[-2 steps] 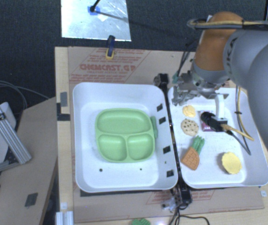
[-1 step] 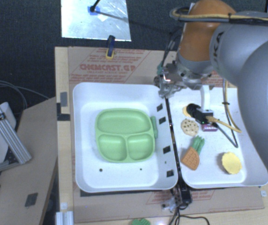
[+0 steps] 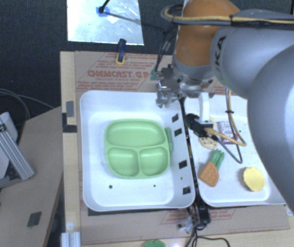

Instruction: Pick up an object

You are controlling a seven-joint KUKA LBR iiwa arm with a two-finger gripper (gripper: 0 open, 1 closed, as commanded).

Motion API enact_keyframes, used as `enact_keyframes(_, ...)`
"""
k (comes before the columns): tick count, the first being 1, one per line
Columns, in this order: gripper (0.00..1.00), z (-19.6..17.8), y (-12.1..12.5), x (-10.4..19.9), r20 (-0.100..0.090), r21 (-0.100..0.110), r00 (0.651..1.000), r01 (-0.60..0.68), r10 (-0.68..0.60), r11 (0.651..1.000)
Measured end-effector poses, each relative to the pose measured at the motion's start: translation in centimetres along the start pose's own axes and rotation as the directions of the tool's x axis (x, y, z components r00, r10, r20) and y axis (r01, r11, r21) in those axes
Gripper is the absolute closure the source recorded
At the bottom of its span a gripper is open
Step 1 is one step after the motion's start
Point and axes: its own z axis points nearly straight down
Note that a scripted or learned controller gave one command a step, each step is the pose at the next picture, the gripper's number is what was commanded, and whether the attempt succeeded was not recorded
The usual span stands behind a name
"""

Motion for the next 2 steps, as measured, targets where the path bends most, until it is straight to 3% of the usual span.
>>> enact_keyframes(1, 1.0, 2.41, 0.64, 8.63, 0.001, 0.0, 1.0, -0.003, 0.003, 1.0)
enact_keyframes(2, 0.0, 2.44, 0.59, 8.58, 0.001, 0.001, 1.0, -0.004, 0.004, 1.0)
